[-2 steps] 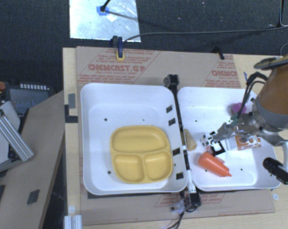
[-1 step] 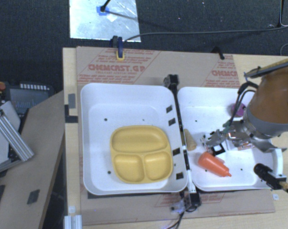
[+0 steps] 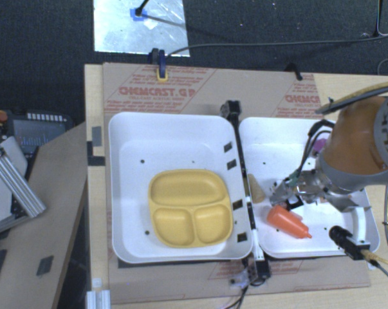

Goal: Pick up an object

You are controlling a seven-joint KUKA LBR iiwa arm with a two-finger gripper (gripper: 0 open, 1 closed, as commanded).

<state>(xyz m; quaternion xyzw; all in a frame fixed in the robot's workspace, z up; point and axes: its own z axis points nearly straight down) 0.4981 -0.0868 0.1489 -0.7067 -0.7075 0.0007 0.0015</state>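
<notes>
An orange cone-shaped object (image 3: 289,223), much like a toy carrot, lies in the right bin (image 3: 271,140) near its front wall. My gripper (image 3: 291,196) hangs low in that bin, just behind the orange object's thick end and very close to it. I cannot see anything held by it. A small tan piece (image 3: 255,190) lies against the bin's left wall, left of the gripper. A bit of purple (image 3: 319,145) shows behind the arm, mostly hidden by it.
The left bin (image 3: 126,172) holds a yellow plate with three compartments (image 3: 189,207). A black divider strip (image 3: 239,166) runs between the two bins. The arm's orange body (image 3: 358,140) covers the right bin's right side.
</notes>
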